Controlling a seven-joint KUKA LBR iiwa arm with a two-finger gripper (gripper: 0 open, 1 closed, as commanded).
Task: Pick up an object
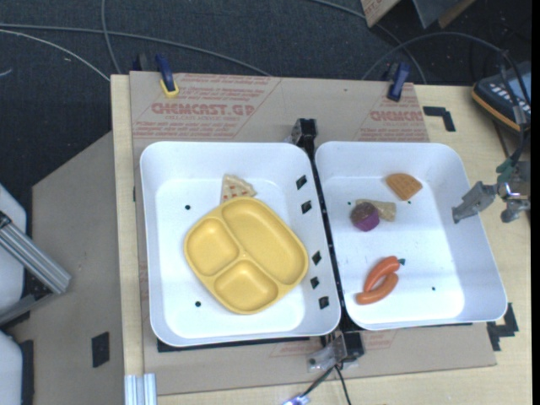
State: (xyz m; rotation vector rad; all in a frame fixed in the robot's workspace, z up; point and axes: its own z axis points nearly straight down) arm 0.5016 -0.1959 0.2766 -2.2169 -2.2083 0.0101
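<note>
From the camera view above the bench, the task looks barely begun: nothing is lifted, and every candidate lies flat on a bin floor. The grey two-finger gripper point(489, 201) sits at the three o'clock edge of the right shallow white plastic bin point(439, 306), over its rim and well apart from the objects; whether its pincer is open or closed I cannot tell, since the tip is small and partly cut off, and nothing visibly sits in it. Reaching in, closing on something and raising it all remain to do. In the right bin, an orange curved sausage-like toy point(377, 279) lies toward six o'clock, a round purple toy with a tan piece touching it point(366, 216) sits near the centre-left, and an orange-tan wedge resembling bread point(403, 186) rests toward twelve o'clock; all three are apart from one another, so each seems reachable. The left shallow white plastic bin point(169, 175) holds a yellow three-compartment plastic tray point(245, 254), tilted diagonally, with a tan triangular pizza-slice toy point(235, 187) tucked under its twelve o'clock edge. The divider between the bins could hinder a cross-reach.
</note>
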